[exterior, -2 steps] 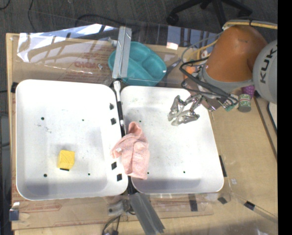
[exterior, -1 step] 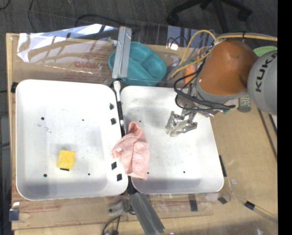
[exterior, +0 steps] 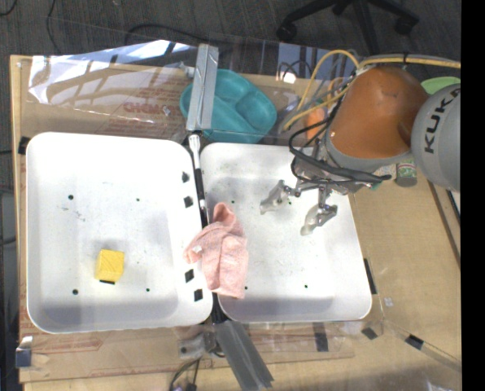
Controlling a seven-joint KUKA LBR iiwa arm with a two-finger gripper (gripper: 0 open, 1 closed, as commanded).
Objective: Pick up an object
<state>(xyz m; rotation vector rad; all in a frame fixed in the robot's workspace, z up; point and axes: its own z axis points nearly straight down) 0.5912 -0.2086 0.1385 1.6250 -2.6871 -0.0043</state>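
Observation:
A pink cloth (exterior: 220, 253) lies crumpled at the left side of the right bin (exterior: 340, 300), draped partly over the divider between the bins. A small yellow block (exterior: 111, 265) sits in the left bin (exterior: 55, 161), toward its front. My gripper (exterior: 294, 208) hangs over the middle of the right bin, open, with its two metal fingers (exterior: 273, 199) spread apart and nothing between them. It is to the right of the cloth and a little behind it, apart from it.
A teal plastic container (exterior: 236, 108) stands behind the bins, near the divider. Clear plastic sheeting (exterior: 104, 80) lies on the cardboard at the back left. Yellow and black cables (exterior: 324, 84) loop around the orange wrist band (exterior: 374, 112).

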